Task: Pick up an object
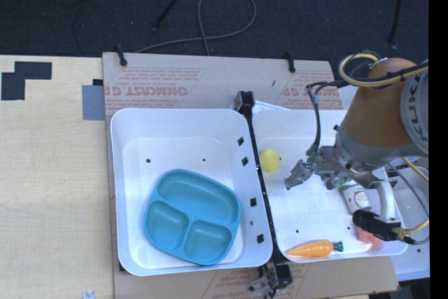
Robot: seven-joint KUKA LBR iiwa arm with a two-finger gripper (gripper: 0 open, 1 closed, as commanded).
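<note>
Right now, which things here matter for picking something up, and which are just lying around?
Part of the job:
- hand, over the right bin
- yellow ball, close beside the hand
- toy carrot, at the right bin's near edge

Lying about:
- blue divided plate, in the left bin
- cables on the dark floor

Two white bins (pixel 133 150), one blue tray (pixel 192 217), one yellow ball (pixel 269 160), one carrot (pixel 311 248)

You are looking down from a single fixed camera above the bench (pixel 49 171), tilted so the dark floor with its cables fills the top of the frame. Both white bins sit side by side in the lower half, the left bin (pixel 129 129) fully in view, the right bin (pixel 294 124) partly covered by the arm (pixel 381 115) entering from the right. It seems fairly close.
</note>
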